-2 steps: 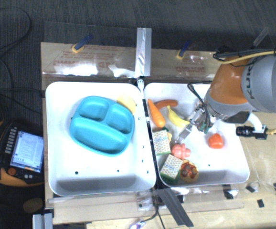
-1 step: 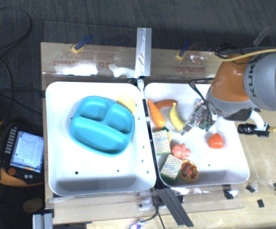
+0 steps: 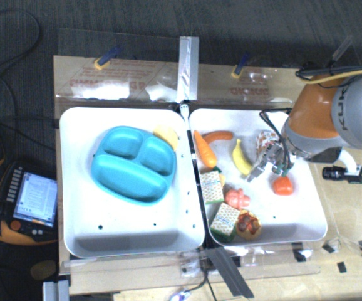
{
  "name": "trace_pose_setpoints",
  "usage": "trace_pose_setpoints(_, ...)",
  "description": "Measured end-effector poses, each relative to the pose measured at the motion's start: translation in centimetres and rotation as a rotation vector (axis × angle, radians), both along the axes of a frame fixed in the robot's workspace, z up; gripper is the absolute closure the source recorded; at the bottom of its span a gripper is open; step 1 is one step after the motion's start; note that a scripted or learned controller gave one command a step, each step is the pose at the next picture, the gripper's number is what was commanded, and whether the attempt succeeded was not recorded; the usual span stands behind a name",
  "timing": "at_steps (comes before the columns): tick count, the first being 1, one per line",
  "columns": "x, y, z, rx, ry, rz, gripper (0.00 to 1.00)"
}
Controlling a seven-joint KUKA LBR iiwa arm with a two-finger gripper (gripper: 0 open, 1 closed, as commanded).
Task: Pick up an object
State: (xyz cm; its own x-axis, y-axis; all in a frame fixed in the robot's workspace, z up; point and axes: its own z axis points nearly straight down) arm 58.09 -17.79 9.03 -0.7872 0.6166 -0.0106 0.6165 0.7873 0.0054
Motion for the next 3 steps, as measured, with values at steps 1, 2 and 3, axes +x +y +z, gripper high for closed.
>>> trace_pose_setpoints(1, 2.3, 6.6, 0.0, 0.004, -0.001, -0.384, 1.0)
trace_pose_setpoints(2, 4.2, 14.9, 13.0, 0.002, 0.009, -0.379, 1.0)
trace_pose_setpoints(3, -1.2, 16.7, 9.2, 0.003, 0.013, -0.728, 1.0)
